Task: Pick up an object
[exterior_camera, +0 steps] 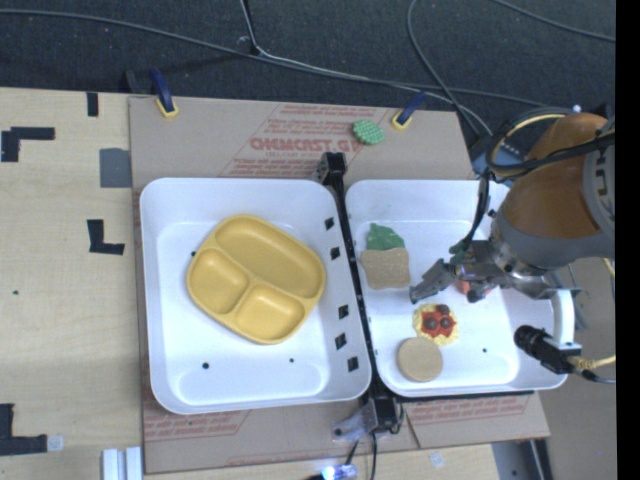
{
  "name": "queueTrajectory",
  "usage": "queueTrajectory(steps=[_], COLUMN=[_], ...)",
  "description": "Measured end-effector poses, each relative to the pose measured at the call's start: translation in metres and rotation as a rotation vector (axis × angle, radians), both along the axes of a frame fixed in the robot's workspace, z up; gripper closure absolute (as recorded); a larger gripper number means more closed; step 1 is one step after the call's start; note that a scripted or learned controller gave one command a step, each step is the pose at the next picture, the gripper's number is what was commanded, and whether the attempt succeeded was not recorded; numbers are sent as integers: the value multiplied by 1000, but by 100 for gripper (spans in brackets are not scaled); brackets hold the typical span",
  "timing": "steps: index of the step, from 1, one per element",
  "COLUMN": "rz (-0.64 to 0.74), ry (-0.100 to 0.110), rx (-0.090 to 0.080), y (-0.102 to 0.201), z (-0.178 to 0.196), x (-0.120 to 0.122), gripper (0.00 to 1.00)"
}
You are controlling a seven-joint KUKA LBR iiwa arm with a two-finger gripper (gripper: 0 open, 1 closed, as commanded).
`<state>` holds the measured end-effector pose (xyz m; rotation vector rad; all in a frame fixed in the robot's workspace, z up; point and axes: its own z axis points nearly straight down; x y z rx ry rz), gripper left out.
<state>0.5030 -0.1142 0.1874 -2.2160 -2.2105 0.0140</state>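
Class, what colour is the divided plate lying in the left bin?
Yellow. The divided plate shows best in the camera view, lying in the left bin.

- two shallow white plastic bins (165, 298), smooth, slight sheen
- yellow three-compartment plastic tray (256, 278), smooth, semi-gloss
- brown corrugated cardboard sheet (290, 138) under the bins, matt, red print
- light wooden bench top (60, 298), matt, fine grain
- dark floor covering (120, 28), rough, carpet-like
- tan square toast-like toy (385, 267), matt, grainy
- round beige disc (419, 359), matt
- grey arm wrist with orange band (555, 193), smooth, glossy shell
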Motion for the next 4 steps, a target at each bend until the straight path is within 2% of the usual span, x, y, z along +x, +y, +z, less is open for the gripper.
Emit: queueTrajectory(steps=[1, 3, 4], rz=[4, 3, 1], ry=[-12, -11, -20], rx=[-2, -3, -8], y=[0, -11, -13], z=[6, -87, -100], x=[3, 6, 8], gripper=[0, 0, 0])
